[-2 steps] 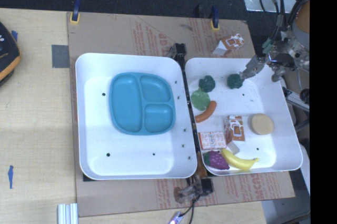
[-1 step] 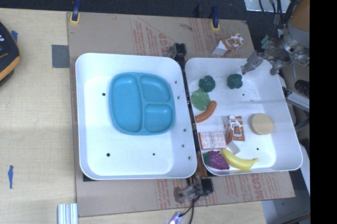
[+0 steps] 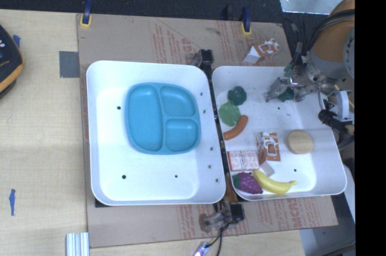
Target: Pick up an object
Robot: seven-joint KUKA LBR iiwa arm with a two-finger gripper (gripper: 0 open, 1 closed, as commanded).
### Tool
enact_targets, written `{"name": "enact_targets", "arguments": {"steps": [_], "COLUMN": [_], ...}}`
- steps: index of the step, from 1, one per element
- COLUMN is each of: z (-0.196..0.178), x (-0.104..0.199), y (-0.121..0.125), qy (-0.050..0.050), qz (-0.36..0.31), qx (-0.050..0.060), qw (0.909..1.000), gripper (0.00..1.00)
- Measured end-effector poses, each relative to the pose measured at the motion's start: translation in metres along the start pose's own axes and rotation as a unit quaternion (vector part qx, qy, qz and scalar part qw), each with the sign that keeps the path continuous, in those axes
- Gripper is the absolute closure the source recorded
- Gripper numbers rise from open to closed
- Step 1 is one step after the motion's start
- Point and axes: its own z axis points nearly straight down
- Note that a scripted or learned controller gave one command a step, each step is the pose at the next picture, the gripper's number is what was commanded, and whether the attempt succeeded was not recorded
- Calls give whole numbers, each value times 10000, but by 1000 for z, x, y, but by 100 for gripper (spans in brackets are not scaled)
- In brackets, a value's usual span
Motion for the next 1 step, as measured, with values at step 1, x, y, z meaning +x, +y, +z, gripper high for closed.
{"name": "enact_targets", "arguments": {"steps": [1], "z": [-2], "x": [119], "y": [2], "qy": [-6], "qz": [-14], "qx": [-25], "qw": [10000], "gripper": [0]}}
